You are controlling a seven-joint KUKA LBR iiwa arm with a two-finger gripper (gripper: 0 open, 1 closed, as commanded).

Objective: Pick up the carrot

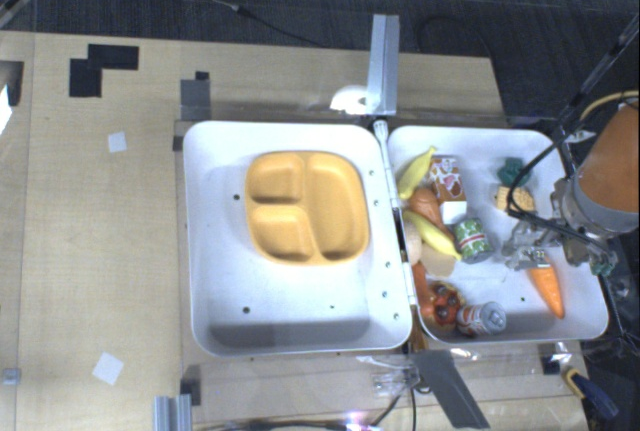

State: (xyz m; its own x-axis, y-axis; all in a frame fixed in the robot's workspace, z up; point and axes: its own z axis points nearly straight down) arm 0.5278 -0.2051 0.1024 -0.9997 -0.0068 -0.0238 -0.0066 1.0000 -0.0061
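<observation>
**End effector low over the carrot in the right bin**

The carrot (547, 287) lies in the right bin (590, 324), toward the 4 o'clock part of that bin's floor, its thick end up and its point aimed at about 5 o'clock. The arm (612, 174) comes in from 3 o'clock, its orange band showing above the grey wrist. The end effector (527, 252) sits just at the carrot's thick end, at about 11 o'clock from the carrot's middle. Whether its fingers are spread or closed cannot be told from here, and nothing shows the carrot between them; the carrot appears to rest on the bin floor.

Along the 9 o'clock wall of the right bin lies a crowd of toy food: a banana (415, 171) at the top, a second banana (432, 234) lower down, a small carton (447, 177) beside the first, a green-labelled can (472, 241) near the bin's middle, and a second can (486, 318) lying on its side at 6 o'clock. A small teal object (513, 170) sits at about 1 o'clock in the bin.

The left bin (215, 249) holds a yellow divided plate (305, 207), set slightly toward 12 o'clock. Both bins rest side by side on the table (90, 259), which carries black marks at its 10 o'clock corner.
</observation>
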